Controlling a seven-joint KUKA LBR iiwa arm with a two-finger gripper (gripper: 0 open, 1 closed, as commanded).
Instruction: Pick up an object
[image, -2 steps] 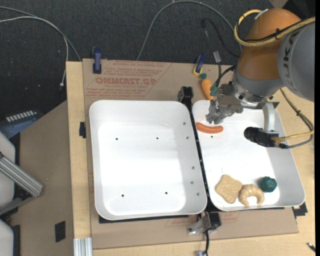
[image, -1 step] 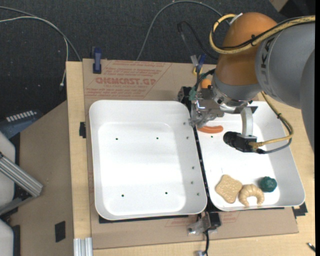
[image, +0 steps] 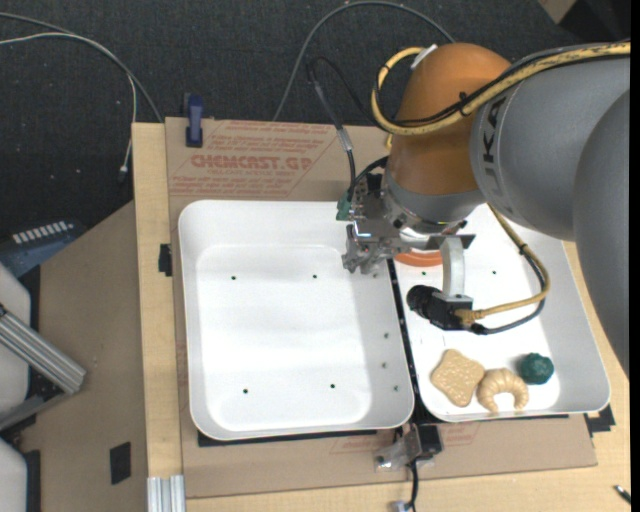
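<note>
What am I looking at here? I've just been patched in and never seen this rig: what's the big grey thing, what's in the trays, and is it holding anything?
One camera looks down at a slant on a bench. The big grey shape with the orange band is a robot arm reaching in from the right. Its gripper sits over the seam between two white bins; I can't tell whether it holds anything. The left bin has a plain floor. In the right bin, near the front, lie a tan cracker-like piece, a croissant-shaped toy and a small dark green object.
</note>
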